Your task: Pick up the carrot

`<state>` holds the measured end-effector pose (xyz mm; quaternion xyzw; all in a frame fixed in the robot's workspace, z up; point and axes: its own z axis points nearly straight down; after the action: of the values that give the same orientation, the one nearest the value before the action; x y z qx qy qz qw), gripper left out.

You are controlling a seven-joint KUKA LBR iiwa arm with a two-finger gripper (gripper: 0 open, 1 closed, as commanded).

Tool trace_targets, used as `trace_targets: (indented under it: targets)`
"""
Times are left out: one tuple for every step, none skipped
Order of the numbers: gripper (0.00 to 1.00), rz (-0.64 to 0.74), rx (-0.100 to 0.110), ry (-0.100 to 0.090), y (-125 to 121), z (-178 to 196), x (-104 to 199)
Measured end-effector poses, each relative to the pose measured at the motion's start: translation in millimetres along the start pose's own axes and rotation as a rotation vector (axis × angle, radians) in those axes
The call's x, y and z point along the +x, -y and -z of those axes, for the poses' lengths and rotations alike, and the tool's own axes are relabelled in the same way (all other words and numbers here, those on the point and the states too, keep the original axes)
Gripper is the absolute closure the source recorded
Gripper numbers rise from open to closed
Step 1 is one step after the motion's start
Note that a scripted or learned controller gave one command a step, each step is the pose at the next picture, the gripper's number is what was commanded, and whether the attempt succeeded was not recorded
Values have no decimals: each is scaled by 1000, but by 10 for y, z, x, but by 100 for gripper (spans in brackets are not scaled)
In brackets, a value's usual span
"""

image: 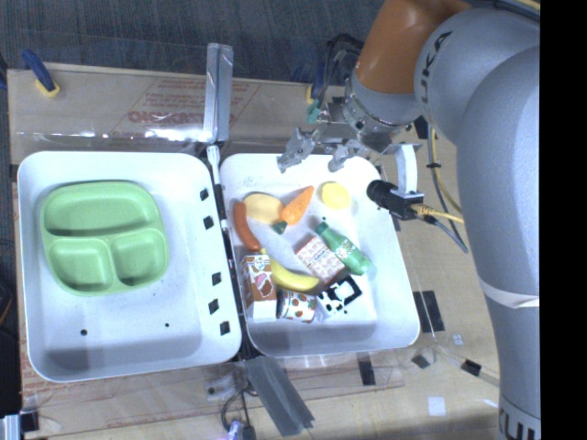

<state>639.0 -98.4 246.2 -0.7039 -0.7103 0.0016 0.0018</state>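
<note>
Tool [315,151] spread above right bin [390,324]; carrot [296,205] below, seemingly light, stiff, slick, best pinched across its thick middle.

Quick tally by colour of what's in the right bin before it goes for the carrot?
Orange: 2, carrot and sausage-like piece
Yellow: 3, banana, lemon, apple-like fruit
Green: 1, bottle
Printed boxes: 4, roughly, heaped together
Total: about 10
</note>
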Motion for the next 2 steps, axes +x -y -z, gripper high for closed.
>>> trace_targets:
  targets:
    - [0,-143,-3,2,278,517,-192]
    - [0,233,-1,0,-179,-682,-188]
